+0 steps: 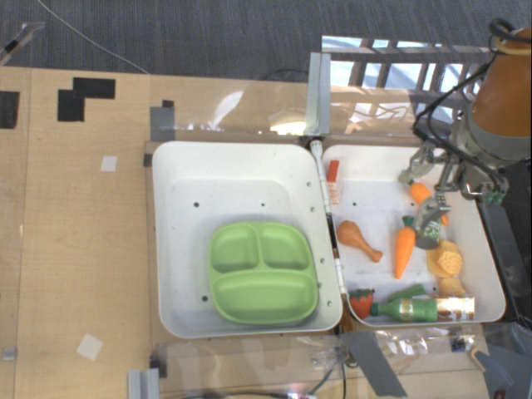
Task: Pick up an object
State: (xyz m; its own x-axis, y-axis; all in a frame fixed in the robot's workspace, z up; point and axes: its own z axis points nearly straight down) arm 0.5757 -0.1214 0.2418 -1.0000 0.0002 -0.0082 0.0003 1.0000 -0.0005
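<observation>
My gripper (424,198) hangs over the back right part of the right bin (374,160), fingers spread open. A small orange piece (420,192) shows in the gap between them; I cannot tell whether it touches them. Just in front lies a carrot (403,250) with a green top. A toy chicken drumstick (359,240) lies mid-bin. A green bottle (413,309) with a white label rests along the front wall. Yellow food pieces (445,263) sit by the right wall. An orange and white tube (332,181) lies against the left wall.
The left bin (183,223) holds a green divided plate (262,273) toward its front. The grey arm with its orange band (507,98) comes in from the upper right with dark cables. A metal frame (391,56) stands behind the right bin.
</observation>
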